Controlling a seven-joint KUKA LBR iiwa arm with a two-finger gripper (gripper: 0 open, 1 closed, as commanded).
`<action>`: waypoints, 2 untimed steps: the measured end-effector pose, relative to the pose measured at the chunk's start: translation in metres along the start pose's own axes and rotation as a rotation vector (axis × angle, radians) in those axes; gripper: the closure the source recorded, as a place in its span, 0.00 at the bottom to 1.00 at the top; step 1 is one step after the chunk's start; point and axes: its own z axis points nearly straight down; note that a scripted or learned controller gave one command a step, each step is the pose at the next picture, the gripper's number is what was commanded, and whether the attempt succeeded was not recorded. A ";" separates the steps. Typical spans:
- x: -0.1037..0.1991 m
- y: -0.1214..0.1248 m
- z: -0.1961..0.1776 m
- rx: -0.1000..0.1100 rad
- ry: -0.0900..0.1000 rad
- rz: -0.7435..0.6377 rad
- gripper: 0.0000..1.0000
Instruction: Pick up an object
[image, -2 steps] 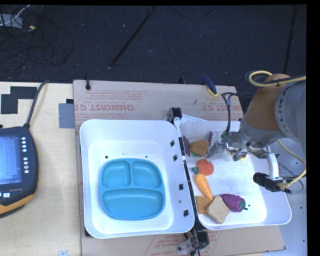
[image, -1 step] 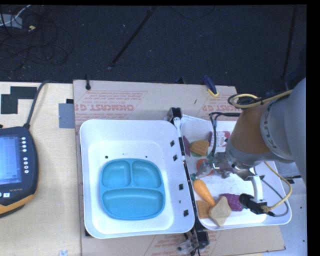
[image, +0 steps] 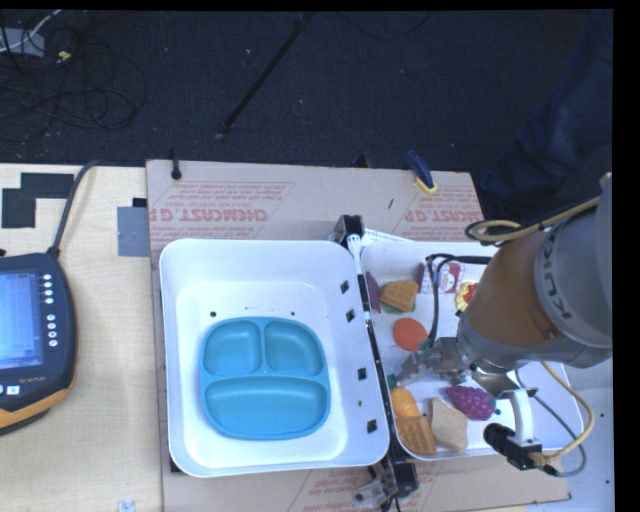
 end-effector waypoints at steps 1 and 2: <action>0.001 0.099 0.002 0.004 0.001 -0.010 0.00; -0.002 0.141 0.003 0.010 0.010 -0.013 0.00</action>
